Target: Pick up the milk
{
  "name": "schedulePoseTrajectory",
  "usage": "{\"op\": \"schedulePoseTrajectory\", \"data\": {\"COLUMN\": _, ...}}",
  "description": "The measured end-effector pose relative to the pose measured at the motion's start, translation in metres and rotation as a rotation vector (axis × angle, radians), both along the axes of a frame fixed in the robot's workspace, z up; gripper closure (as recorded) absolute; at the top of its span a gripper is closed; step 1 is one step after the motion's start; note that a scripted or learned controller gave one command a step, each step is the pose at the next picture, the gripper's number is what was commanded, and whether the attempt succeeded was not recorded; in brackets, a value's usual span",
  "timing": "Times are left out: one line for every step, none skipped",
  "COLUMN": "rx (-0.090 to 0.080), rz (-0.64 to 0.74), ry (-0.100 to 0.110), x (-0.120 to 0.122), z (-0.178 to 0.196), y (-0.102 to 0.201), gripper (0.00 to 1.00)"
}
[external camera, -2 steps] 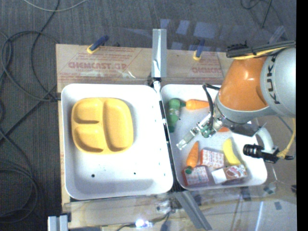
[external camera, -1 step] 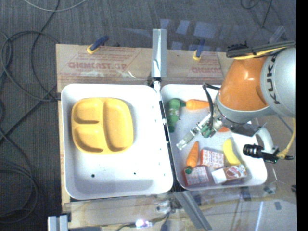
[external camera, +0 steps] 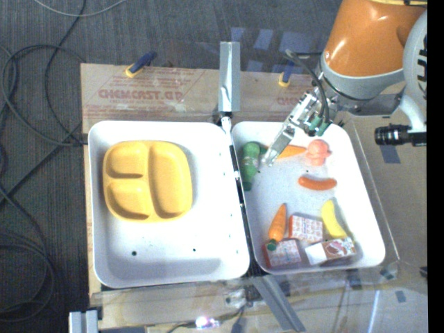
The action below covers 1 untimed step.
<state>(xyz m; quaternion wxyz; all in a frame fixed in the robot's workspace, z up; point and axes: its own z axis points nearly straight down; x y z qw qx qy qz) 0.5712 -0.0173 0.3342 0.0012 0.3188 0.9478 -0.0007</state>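
Two shallow white bins sat side by side on the bench. The left bin (external camera: pixel 104 255) held a yellow compartment plate (external camera: pixel 148 180), lying flat toward its far left part. The right bin (external camera: pixel 368 207) held the food items.

The arm reached in from the upper right, and its gripper (external camera: pixel 272 155) hung over the far left part of the right bin. Its slim fingers (external camera: pixel 281 141) pointed down and to the left, with the tips just beside a green bottle-shaped item (external camera: pixel 248 162) that lay against the bin's left wall. Whether the fingers were spread or pressed together could not be told (they overlapped at that slant), and nothing was seen between them.

An orange carrot (external camera: pixel 294 151) lay just behind the fingers, with a pink peach-like fruit (external camera: pixel 317 151) to its right. A sausage (external camera: pixel 318 182) lay nearer the middle.

The milk, apparently a small red-and-white carton (external camera: pixel 304 227) (its print was too small to read), sat in the near part of the right bin, well apart from the gripper. A second carrot (external camera: pixel 277 222) lay to its left, a banana (external camera: pixel 333 218) to its right. Two more small boxes (external camera: pixel 283 253) (external camera: pixel 331 250) lay along the near wall.
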Motion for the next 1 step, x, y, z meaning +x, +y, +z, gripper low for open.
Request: {"op": "schedulePoseTrajectory", "data": {"rx": 0.002, "rz": 0.061, "ry": 0.003, "x": -0.0098, "z": -0.1312, "y": 0.0360, "gripper": 0.00}}
